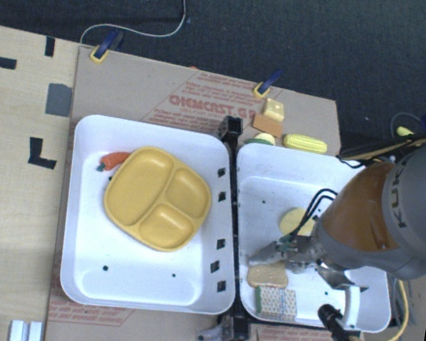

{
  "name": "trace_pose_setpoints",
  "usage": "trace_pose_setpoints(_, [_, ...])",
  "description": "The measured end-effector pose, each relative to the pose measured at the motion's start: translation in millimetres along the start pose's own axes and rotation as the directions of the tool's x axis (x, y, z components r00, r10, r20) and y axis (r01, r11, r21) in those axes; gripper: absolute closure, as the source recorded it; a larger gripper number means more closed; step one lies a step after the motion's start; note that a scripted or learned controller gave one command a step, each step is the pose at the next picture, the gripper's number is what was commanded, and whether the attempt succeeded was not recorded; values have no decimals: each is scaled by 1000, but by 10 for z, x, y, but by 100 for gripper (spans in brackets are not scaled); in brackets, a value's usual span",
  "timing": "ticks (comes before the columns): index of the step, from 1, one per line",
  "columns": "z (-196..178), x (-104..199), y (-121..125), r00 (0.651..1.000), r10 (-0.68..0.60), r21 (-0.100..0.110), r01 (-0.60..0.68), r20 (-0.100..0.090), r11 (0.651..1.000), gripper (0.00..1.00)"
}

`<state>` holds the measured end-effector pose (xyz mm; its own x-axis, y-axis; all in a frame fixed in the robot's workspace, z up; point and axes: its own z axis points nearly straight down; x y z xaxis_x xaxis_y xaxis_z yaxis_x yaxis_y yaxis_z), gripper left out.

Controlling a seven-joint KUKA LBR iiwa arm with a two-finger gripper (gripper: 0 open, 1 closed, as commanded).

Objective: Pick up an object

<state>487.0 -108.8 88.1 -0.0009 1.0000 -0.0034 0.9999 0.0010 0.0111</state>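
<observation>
L bin [81,208]: yellow divided plate [158,198] sits toward its back half, three compartments, tilted off square w/ the bin walls. Orange carrot-like item [114,159] pokes out from under the plate's back-left edge, near the bin's back-left corner.

R bin [277,172]: tan bread-like slice [268,277] near the front-left corner, long axis approx parallel to the front wall. Patterned sponge/pad [278,302] touching it on the front side, right by the front wall. Pale yellow round item [295,221] mid-bin, partly hidden by the arm [387,219].

Gripper [284,254] is low over the R bin, just behind the bread slice – cannot tell its state or if it grips anything.

Behind the bins on cardboard [185,96]: corn cob [305,144] lying along the R bin's back wall, tan block [269,118], green-white item [263,139] at the back rim.
</observation>
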Motion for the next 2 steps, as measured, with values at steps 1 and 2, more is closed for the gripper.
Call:
trace_pose_setpoints(1, [1, -5, -1, 1000, 2, 1, -2, 0, 1000, 0])
trace_pose_setpoints(2, [16, 3, 679, 1000, -3, 7, 3, -4, 1000, 0])
